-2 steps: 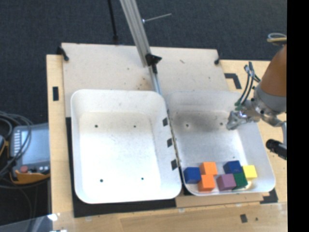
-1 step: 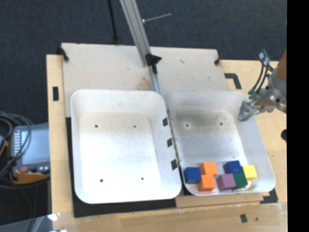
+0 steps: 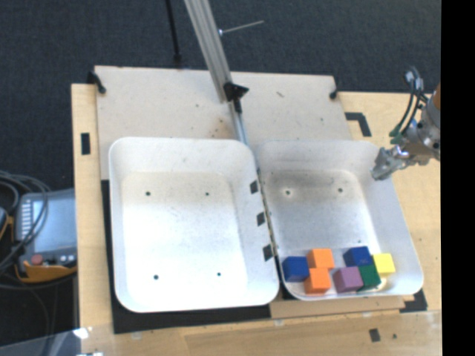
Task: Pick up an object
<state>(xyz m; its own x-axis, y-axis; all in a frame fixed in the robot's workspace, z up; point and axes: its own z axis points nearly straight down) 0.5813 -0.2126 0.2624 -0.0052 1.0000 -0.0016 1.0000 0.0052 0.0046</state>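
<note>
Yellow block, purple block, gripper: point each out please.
yellow block (image 3: 384,263), camera view, on its top face.
purple block (image 3: 346,278), camera view, on its top face.
gripper (image 3: 383,165), camera view, at its tip by the right bin's rim.

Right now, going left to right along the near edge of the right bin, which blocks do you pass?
Blue block → orange blocks → purple block → green block → yellow block.
</note>
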